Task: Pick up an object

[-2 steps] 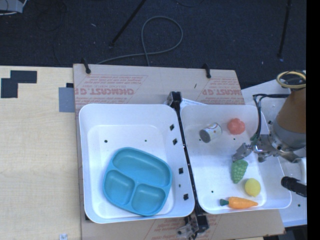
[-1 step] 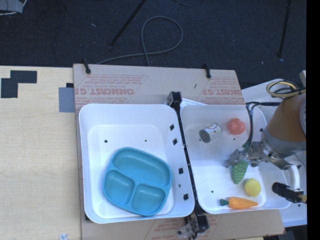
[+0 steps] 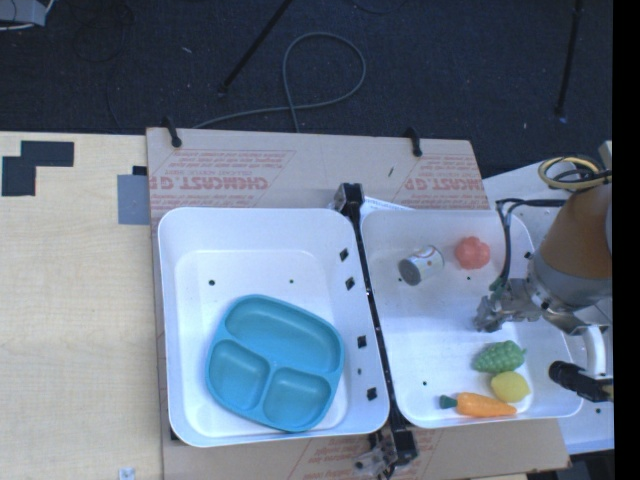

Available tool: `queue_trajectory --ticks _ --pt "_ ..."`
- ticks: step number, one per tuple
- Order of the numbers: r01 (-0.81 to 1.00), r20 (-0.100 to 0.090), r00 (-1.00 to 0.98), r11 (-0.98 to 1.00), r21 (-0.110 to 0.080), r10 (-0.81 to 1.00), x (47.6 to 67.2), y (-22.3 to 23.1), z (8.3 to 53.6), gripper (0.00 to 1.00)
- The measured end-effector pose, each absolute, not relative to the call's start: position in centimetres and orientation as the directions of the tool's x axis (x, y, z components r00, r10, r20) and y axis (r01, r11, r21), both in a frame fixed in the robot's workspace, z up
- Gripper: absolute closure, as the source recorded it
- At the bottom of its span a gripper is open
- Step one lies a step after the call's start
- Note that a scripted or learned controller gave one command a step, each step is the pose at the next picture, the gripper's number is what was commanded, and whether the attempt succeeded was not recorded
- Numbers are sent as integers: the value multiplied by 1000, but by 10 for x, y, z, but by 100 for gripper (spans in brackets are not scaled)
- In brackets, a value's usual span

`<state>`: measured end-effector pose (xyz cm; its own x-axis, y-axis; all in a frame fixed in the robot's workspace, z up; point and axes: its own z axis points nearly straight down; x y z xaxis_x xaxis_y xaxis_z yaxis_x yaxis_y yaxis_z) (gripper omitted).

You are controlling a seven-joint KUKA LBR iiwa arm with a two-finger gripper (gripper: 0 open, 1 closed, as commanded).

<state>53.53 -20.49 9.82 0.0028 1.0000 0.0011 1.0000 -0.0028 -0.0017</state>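
While apparently empty, gripper [image 3: 492,313] above green grapes [image 3: 498,356]

blue tray [image 3: 275,360], toys, tool [image 3: 489,313]

The arm [image 3: 578,243] is cut off at the right edge. The hand [image 3: 492,311] is too small and dark to read. At the near edge, a dark clamp [image 3: 385,456] between the bins is cropped.

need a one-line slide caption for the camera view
Claw low in right bin among toy foods; blue divided plate in left bin.
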Motion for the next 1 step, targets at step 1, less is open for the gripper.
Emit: queue_trajectory --ticks 1 --pt "1000 0 -2 2 2 1000 531 -198 156 100"
